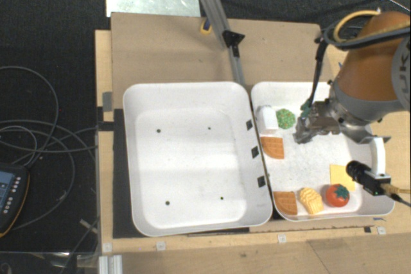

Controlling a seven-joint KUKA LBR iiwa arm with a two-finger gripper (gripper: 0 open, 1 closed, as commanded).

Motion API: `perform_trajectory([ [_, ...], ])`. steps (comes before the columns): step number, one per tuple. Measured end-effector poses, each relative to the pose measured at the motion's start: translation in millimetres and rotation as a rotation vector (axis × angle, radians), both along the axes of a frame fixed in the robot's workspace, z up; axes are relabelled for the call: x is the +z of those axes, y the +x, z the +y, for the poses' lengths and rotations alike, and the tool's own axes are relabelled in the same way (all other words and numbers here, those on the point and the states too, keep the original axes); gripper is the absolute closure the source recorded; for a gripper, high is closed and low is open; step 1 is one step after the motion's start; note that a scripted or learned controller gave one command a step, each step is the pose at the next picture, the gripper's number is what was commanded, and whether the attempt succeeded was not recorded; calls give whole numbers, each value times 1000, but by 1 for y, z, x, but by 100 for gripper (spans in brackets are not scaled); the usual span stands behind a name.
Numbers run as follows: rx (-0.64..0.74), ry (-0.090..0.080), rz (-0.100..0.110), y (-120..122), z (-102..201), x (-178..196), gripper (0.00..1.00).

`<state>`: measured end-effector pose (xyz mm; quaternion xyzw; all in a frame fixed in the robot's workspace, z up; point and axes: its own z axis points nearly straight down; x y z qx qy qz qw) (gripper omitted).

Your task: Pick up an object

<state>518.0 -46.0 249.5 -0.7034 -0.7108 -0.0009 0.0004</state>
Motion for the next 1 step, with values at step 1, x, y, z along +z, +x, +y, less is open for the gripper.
perform_trajectory([
  [1, 2, 1, -1, 5, 59, 5, 100],
])
